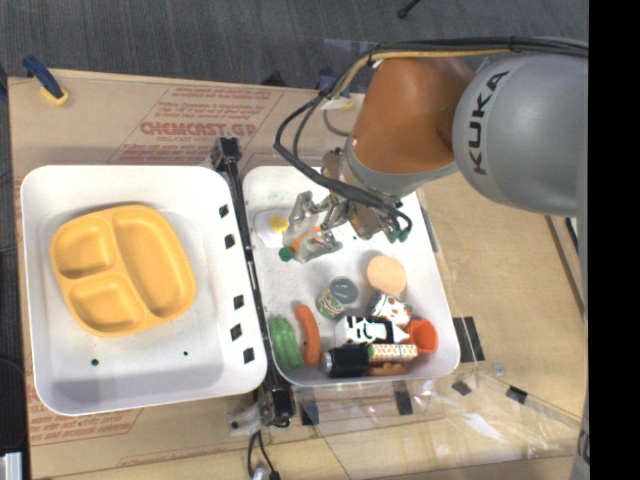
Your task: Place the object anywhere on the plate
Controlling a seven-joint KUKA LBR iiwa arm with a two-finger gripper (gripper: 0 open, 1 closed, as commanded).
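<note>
A cardboard-covered bench [200, 108] on a dark carpeted floor bears two shallow white bins side by side. The left bin [130, 368] holds a yellow plastic plate with three compartments [122, 268], lying flat near its middle. The grey KUKA arm with an orange band [440, 108] reaches over the right bin [435, 268], its two-finger gripper [305, 230] low over the bin's upper part, near a small yellow piece [273, 223]; whether anything sits between the jaws cannot be told. In the lower half of that bin lie a peach egg-shaped object [386, 274], a small grey-lidded can [340, 294], a green ring [284, 340] touching an orange ring [308, 334], and a black cylinder [350, 360].
</note>
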